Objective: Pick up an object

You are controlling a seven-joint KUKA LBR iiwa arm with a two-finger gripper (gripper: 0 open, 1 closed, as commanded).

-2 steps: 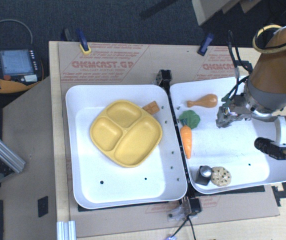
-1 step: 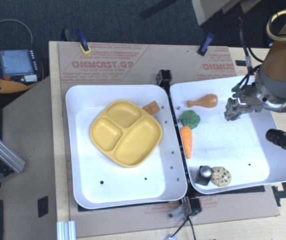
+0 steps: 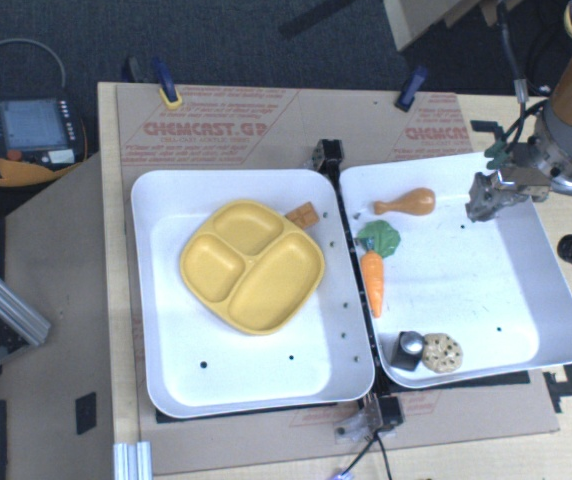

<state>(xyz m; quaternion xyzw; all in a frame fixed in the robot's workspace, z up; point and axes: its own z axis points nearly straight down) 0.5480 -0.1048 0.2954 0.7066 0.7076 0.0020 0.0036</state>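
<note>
**Approach phase, nothing grasped**

Nearest, cookie [image 3: 442, 352] and a small black-and-silver item [image 3: 409, 347] are lying in the right bin [image 3: 526, 298], well below the drumstick [image 3: 406, 203]. Carrot [image 3: 372, 275] is lying just below-left of the drumstick. Gripper [image 3: 488, 200] is hovering right of the drumstick; open or closed, cannot tell. Next: descending onto one object. Board beyond is reading "CHEMCAST".
</note>
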